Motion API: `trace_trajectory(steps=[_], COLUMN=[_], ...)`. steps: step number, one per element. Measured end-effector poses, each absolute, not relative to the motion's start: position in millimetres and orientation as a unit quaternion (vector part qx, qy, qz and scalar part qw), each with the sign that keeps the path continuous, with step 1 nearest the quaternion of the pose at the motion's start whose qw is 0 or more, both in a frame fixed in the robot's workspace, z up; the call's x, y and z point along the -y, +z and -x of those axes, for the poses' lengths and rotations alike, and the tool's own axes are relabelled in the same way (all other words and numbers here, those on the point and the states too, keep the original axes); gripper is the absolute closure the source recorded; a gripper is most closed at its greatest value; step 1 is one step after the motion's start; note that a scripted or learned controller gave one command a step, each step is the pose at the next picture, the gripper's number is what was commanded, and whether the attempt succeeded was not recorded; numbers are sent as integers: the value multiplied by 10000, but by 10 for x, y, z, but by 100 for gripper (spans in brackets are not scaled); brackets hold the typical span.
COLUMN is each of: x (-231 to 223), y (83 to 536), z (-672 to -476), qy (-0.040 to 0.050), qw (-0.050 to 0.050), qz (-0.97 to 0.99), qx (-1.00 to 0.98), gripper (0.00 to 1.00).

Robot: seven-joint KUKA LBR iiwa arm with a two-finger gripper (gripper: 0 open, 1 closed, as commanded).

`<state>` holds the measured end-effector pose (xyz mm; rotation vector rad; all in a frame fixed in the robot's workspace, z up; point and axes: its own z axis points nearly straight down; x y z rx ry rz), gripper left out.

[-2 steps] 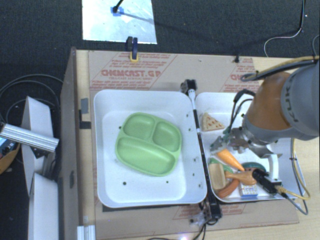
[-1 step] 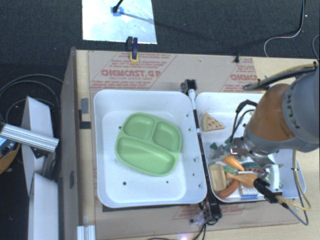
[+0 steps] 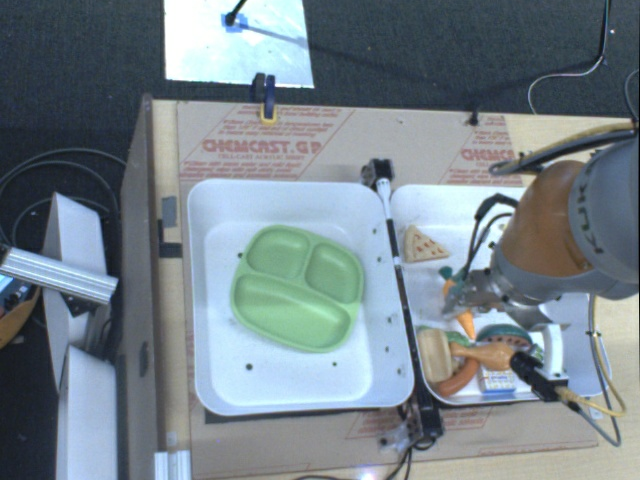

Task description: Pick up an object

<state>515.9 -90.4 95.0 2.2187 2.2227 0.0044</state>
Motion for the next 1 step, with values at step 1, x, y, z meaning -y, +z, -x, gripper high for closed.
trace_trajectory(steps=[1], x=[333], y=[1902], z=[-5677], qy=[48], qw=[44], qz=[-7029], qx=[-7112], gripper=[100])
